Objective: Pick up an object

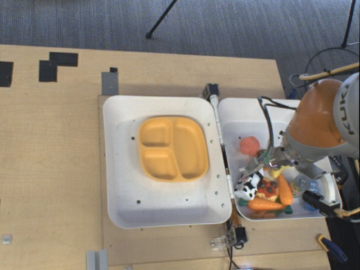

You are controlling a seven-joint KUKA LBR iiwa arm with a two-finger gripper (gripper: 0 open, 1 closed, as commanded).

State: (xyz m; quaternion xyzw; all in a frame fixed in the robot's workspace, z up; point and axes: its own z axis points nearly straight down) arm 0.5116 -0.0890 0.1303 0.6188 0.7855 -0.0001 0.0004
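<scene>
The right bin (242, 114) holds a heap of small toys at its near end. A pink-red ball (250, 145) lies near the bin's middle. Two orange carrots (266, 205) lie at the front, one flat and one more upright (285, 190). A black-and-white cow toy (250, 187) sits at the front left, beside a red and yellow piece (269, 189). My gripper (264, 165) is low over this heap, just right of the ball, reaching in from the right under the orange wrist band (315, 117). Its fingers are lost among the toys.
The left bin (121, 201) carries a yellow divided plate (171, 148) in its middle. A black clamp and post (212, 91) stand at the far end of the rim between the two bins. Cables run over the right bin's far side.
</scene>
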